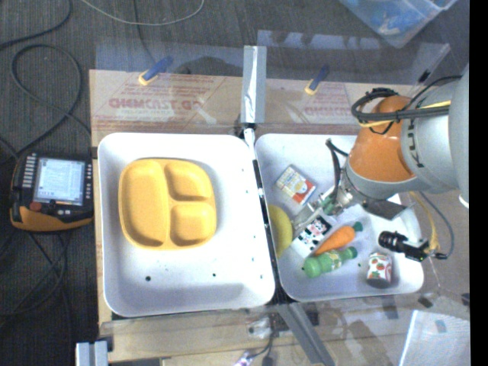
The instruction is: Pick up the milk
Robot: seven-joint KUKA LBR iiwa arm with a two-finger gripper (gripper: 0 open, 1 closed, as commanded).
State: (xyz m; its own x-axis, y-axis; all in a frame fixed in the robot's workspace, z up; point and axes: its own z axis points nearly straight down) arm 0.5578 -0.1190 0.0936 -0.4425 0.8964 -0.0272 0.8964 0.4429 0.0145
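Gripper (329, 207) is hanging low in the right bin (412, 284), tip sitting just above the milk (313, 231); how far it is opened cannot be told from this angle, and nothing is showing as held.

The milk, a small black-and-white carton, is lying near the middle of the right bin, touching the carrot (337, 239) on its right and just beside the yellow fruit (280, 229) on its left.

Count in right bin: 1 milk, 1 carrot, 1 green bottle (329, 261), 1 yellow fruit, 1 red-and-white box (295, 184), 1 small can (379, 270).

Left bin (122, 296): 1 yellow tray (168, 202) with 3 compartments.

The fruit is lying against the right bin's left wall. Items are crowding the milk on 3 sides. The left bin's floor is lying bare around the tray.
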